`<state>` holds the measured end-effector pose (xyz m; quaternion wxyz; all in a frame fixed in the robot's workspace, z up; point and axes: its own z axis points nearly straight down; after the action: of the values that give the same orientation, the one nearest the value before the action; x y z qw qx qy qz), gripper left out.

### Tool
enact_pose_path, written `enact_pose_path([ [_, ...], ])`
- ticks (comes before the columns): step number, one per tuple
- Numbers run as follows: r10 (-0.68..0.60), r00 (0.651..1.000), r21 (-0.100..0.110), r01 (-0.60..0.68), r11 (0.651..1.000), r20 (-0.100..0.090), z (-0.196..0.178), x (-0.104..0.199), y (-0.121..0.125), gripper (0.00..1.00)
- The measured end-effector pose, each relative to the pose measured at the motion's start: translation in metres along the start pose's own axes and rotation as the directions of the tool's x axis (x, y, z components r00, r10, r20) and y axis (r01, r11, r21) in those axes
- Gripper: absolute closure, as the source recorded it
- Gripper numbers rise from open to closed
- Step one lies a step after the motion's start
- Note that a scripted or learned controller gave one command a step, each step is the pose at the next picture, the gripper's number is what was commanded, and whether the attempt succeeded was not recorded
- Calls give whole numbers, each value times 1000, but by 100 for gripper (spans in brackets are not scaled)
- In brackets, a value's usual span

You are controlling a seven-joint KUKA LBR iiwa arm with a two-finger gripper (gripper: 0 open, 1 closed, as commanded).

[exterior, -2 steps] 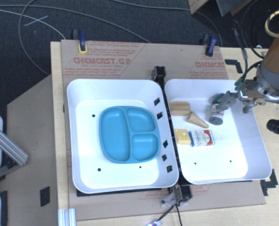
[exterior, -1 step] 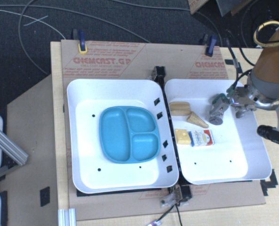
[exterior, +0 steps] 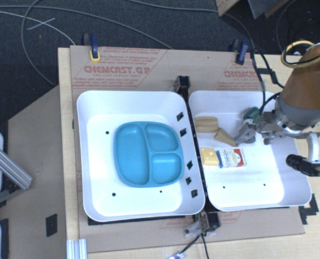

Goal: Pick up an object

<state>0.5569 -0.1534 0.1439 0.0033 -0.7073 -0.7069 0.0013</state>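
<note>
Nearest the camera, front edge of the tabletop (exterior: 149, 242), light wood/cardboard sheet with red print along its far side, blue clamps (exterior: 95, 48) at the far corners. Two shallow white bins sit side by side on it, touching along a black hinge strip in the middle. Left bin (exterior: 95, 144): holds one blue divided plate (exterior: 148, 153), three compartments, lying flat near the bin's centre, nothing on it. Right bin (exterior: 257, 190): a tan wooden block (exterior: 206, 124) near the far left corner, a tan wedge-shaped piece (exterior: 224, 137) just beside it toward the right, and a flat yellow-and-white packet with red print (exterior: 223, 157) lying nearer the camera, close to the bin's left wall. A small teal object (exterior: 252, 113) shows right by the end effector's far side; cannot tell what it is or whether it's touching. Arm comes in from the right, orange band above the wrist, grey body low over the right bin. End effector (exterior: 245, 135) sits down in the right bin, tips just beside the wedge-shaped piece; cannot tell if it's spread or closed, nothing visibly pinched. Black cables trail across the dark floor behind the tabletop.
</note>
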Motion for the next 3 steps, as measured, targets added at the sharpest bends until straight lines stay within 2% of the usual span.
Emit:
enact_pose_path([
  [1, -1, 1000, -7, 1, 1000, 2, -14, 0, 2, 100],
  [3, -2, 1000, -14, 2, 1000, 5, -120, -12, 13, 100],
])
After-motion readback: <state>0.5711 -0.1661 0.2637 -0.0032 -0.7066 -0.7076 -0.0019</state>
